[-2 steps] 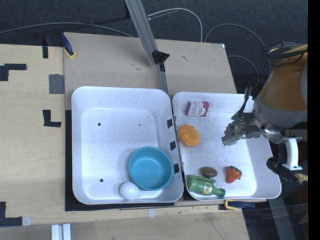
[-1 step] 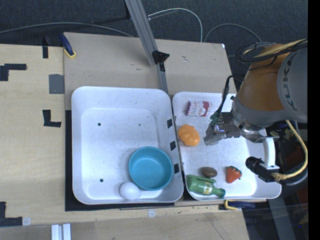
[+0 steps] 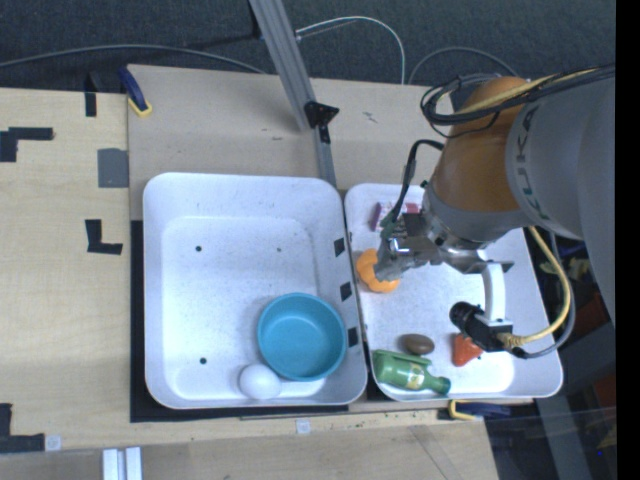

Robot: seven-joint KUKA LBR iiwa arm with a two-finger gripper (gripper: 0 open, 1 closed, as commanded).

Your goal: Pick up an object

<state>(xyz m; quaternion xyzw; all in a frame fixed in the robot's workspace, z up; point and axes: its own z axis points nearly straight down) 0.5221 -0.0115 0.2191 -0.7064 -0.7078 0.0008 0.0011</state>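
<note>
My gripper (image 3: 393, 258) hangs low in the right bin (image 3: 530, 368), at its left side, right over an orange object (image 3: 375, 274) that peeks out beneath it. Whether the object is between the fingers is hidden by the wrist. Also in the right bin lie a green bottle (image 3: 408, 372) at the front edge, a small brown lump (image 3: 418, 345), a red piece (image 3: 464, 349) and a small purple item (image 3: 376, 215) near the back. The left bin (image 3: 200, 218) holds a blue bowl (image 3: 299, 334) and a white ball (image 3: 259, 379).
The grey arm with its orange band (image 3: 480, 158) covers the right bin's back right part. A slanted metal pole (image 3: 285, 48) crosses the bench behind the bins. Cables loop at the back right. A black part (image 3: 470, 320) of the tool hangs over the right bin.
</note>
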